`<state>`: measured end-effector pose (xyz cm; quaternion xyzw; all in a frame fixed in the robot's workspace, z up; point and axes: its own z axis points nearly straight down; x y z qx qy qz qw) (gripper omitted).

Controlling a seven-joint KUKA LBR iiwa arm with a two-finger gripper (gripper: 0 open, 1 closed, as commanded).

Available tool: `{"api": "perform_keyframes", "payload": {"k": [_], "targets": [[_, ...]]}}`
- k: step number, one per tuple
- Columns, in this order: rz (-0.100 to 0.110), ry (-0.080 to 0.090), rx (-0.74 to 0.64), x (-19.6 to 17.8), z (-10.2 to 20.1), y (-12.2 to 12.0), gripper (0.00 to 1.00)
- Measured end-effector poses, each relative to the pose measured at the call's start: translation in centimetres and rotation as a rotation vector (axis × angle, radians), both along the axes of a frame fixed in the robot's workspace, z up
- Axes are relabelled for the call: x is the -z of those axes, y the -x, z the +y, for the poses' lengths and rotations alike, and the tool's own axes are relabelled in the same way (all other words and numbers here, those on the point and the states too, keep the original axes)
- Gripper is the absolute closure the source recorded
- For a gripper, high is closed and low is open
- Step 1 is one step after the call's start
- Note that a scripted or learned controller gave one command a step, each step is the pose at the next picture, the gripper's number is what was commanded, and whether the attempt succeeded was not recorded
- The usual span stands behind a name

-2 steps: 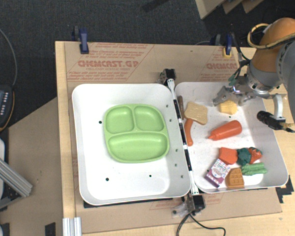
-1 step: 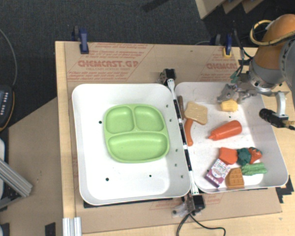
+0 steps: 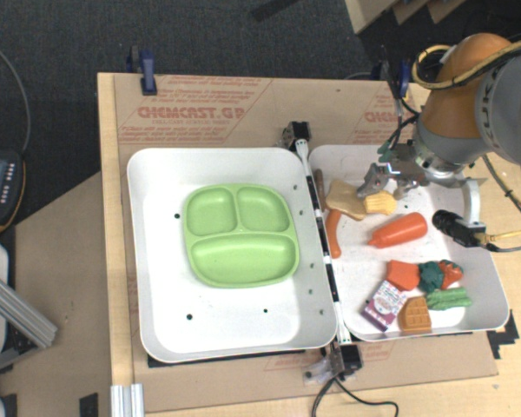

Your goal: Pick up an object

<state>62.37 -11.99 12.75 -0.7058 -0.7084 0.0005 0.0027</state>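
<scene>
Both bins [image 3: 156, 233] white; a pale green divided plate [image 3: 240, 234] in the left one; right of the plate, an orange carrot [image 3: 398, 230], a yellow piece [image 3: 380, 203], a purple-patterned packet [image 3: 383, 305].

Small yellow toy food piece [image 3: 381, 203] lies flat in right bin's [image 3: 486, 315] upper part, touching tan bread slice [image 3: 344, 199].

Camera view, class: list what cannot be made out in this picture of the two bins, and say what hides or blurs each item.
- Tool: too small and dark against the arm to judge its state, or whether it touches the yellow piece.
- Purple packet: its print is too small to read.
- Green toy: bunched with red pieces, so its shape is unclear.
- Arm: cut off by the right edge.
</scene>
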Motion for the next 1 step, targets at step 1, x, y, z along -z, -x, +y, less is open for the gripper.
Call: {"api": "perform_keyframes", "payload": {"k": [1], "targets": [[-0.009, 0.001, -0.002, -6.13, 6.48, 2.03, 1.0]]}}
